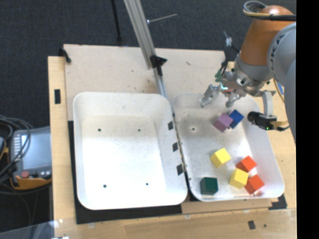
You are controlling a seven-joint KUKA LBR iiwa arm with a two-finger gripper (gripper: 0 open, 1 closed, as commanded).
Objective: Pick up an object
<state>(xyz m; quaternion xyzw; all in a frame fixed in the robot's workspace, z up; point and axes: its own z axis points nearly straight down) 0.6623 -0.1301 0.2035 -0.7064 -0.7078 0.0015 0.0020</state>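
Gripper (219,97) hovering at upper right of frame, fingers spread wide, gripping nothing. Purple cube (223,122) lying just below it in the right bin (194,143), touching the blue cube (236,118).

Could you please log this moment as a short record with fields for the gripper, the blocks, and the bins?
gripper: two-finger gripper, fingers apart, nothing between them, above right white bin's far end
nearest blocks: purple cube touching blue cube
other blocks: yellow cubes, orange blocks, dark green cube
left white bin: no blocks
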